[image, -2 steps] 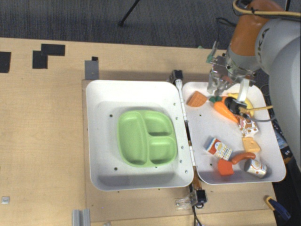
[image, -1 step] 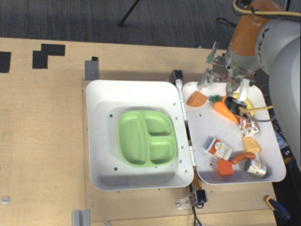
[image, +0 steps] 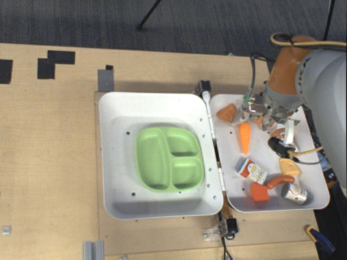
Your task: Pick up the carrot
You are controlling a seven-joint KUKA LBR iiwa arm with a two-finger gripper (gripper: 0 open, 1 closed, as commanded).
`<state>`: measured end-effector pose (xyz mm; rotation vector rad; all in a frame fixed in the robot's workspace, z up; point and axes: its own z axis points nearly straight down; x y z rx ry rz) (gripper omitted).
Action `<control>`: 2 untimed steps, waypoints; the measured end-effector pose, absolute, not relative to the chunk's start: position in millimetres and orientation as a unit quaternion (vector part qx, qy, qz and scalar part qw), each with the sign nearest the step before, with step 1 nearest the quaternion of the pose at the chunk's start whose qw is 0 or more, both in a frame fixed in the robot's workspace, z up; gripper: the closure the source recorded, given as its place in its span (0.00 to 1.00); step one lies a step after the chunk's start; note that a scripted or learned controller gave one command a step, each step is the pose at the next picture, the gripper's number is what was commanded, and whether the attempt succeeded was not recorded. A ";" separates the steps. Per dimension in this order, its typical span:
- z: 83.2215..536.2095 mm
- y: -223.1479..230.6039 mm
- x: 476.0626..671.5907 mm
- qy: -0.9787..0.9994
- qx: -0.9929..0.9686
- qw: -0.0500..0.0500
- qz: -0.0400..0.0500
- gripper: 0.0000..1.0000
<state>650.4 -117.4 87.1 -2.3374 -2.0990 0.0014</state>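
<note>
The orange carrot [image: 245,137] lies in the right bin [image: 320,191], near its left wall, with its thick end pointing to the back and its tip to the front. My gripper [image: 254,114] hangs just behind the carrot's thick end, low over the bin, and nothing shows between its parts. The grey arm with the orange band [image: 284,69] reaches in from the right.
Around the carrot lie a brown-orange chunk [image: 226,112], a small juice carton [image: 251,171], a red block [image: 259,193], a red curved piece [image: 279,180], a yellow wedge [image: 290,167] and a pale can [image: 297,195]. The left bin [image: 116,112] holds a green divided plate [image: 169,157].
</note>
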 end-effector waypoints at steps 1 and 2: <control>98.8 -116.1 652.4 -0.669 -0.743 -0.001 -0.001 1.00; 232.8 -80.1 663.5 -0.559 -0.829 -0.001 -0.001 1.00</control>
